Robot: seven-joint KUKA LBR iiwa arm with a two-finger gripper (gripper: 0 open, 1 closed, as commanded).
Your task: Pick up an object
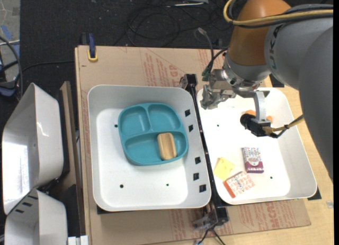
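Gripper (214,97) hangs over the right bin (288,151), in its 10 o'clock corner. Can't tell the jaw state from this angle, and nothing visible is held.

Candidates in the right bin:
- Box (252,159), just 6 o'clock of bin centre, lying flat. Looks like a light, stiff carton. My pick: close the jaws across the short sides. A glossy face could slip, so grip low.
- Yellow piece (224,167) at 8 o'clock. It looks thin and flat and is probably hard to get under. It also sits near the left wall, so there's little clearance.
- Packet (239,183) at 7 o'clock by the lower rim, touching or just beside the yellow piece. It's likely a soft, crinkly wrapper that would deform under a pinch. Grabbing either one may drag the other.

In the left bin (106,178), a tan block (166,146) sits in the 4 o'clock compartment of the teal plate (135,133). It's light and chunky, so an easy pinch across its width, but it's well apart from the gripper, and the plate may slide.
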